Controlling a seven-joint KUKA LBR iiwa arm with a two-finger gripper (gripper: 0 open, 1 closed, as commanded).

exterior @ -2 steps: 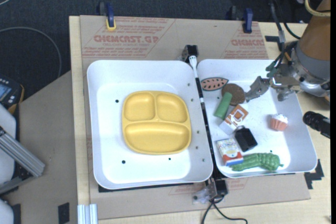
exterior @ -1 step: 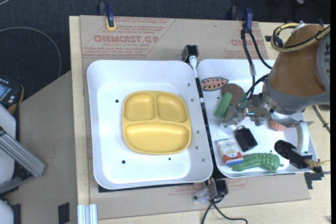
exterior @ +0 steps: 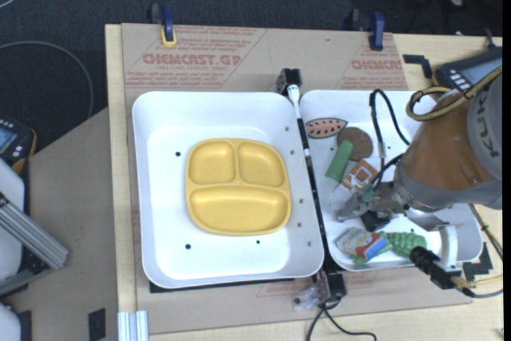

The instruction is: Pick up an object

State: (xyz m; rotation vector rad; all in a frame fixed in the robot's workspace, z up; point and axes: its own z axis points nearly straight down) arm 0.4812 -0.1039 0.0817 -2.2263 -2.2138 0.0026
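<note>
Nearest the camera in the right shallow white bin [exterior: 471, 231] lie a green studded toy [exterior: 403, 243] and a crumpled clear wrapper with red and blue inside [exterior: 357, 243]. Just beyond, the pincer [exterior: 363, 204] hangs low over the clutter; whether it is wide or narrow I cannot tell. Farther off lie a green rectangular block [exterior: 340, 160], a brown round disc [exterior: 356, 140] and a watermelon-slice toy [exterior: 326, 127]; the left white bin [exterior: 160, 172] holds a yellow divided plastic plate [exterior: 238, 186].

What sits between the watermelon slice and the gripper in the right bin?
In the camera view, a green block and a brown round piece lie between the watermelon slice and the gripper, with a small orange-and-white item just above the gripper.
</note>
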